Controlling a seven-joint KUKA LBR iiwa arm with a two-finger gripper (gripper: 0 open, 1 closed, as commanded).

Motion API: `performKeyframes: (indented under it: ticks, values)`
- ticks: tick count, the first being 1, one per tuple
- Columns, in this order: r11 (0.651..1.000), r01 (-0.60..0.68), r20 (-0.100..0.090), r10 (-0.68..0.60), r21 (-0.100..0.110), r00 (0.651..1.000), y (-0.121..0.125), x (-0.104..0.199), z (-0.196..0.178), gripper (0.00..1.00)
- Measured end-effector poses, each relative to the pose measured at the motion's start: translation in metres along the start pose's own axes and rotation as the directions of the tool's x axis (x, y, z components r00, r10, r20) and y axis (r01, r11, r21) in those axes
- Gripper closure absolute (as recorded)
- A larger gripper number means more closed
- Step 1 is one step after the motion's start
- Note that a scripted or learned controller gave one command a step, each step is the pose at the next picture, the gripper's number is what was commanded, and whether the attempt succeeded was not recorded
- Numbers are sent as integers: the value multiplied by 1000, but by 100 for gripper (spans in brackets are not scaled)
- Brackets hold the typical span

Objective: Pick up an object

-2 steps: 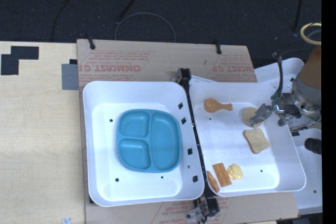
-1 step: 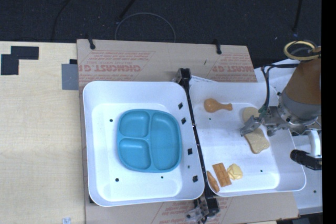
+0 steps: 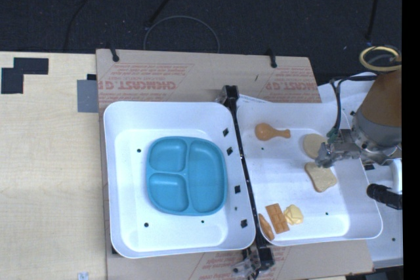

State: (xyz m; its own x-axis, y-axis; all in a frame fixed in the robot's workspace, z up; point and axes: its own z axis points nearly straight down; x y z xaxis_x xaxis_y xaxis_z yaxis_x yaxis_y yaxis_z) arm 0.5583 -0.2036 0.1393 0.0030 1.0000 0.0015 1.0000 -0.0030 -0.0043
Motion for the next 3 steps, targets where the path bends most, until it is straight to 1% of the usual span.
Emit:
performKeyframes:
  ticks: [1,2,3]
  values:
    - [1000,5,2,-5,-8,1000,0,7,-60,100]
    - [1000,4,3,-4,-7,1000,0,7,-107,100]
    - [1000,8,-1,-8,-1,1000,-10,68,-103,100]
